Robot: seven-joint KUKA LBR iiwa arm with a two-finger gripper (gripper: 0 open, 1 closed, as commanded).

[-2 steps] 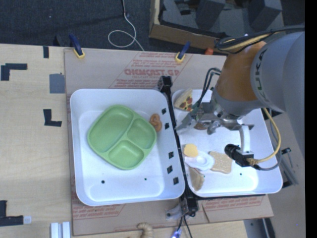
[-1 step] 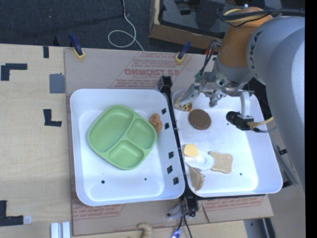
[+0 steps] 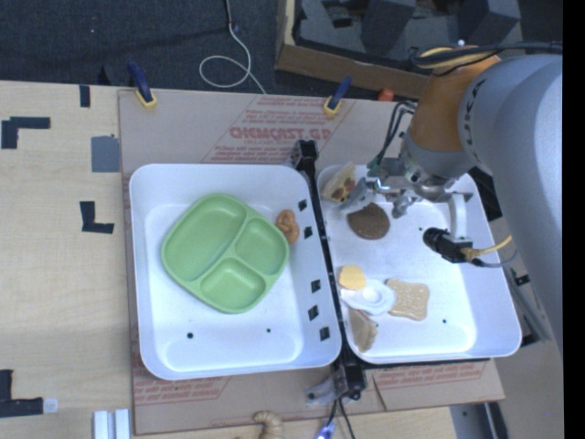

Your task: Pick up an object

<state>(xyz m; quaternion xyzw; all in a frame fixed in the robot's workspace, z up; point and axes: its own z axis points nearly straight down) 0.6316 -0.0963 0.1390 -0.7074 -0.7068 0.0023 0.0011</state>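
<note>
Hand upper-centre of right bin, grip state indeterminate; brown round patty lies directly below it, approx. touching.

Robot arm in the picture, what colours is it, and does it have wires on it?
The big rounded grey robot arm has an orange band above its wrist. Below that sits a small metal-looking two-finger gripper. Thin dark cables run down beside the wrist, and a black part with a yellowish cable hangs off the side.
</note>
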